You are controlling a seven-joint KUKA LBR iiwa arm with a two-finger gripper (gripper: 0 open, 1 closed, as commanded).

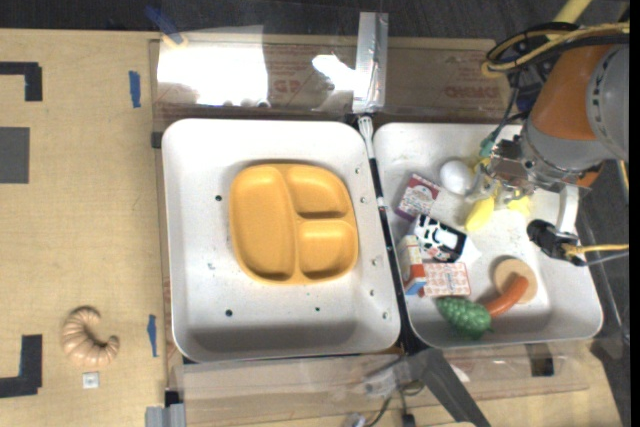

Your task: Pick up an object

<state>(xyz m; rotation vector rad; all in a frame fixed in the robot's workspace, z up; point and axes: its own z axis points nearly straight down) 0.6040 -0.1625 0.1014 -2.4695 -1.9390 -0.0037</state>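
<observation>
Two white bins sit side by side on the counter (80,165). The left bin (190,215) has a yellow tray (293,220) in the middle, with three parts to it. The right bin (580,305) has lots of little things in it. The grey arm (585,105) with the orange band comes in from the right and reaches down over the top of the right bin. Its end effector (503,177) is low, close to a yellow thing (483,212) and a small white ball (456,176). I cannot tell if the end effector is wide or narrow, or if it holds anything. Near the middle of this bin lie a small pink and white packet (418,196), a black and white thing (440,236) and a red and white card (438,279). At the front of the bin there is a bumpy green toy (465,315) just beside an orange carrot-like toy (508,293). Far off on the left of the counter lies a curled tan toy (88,335).
</observation>
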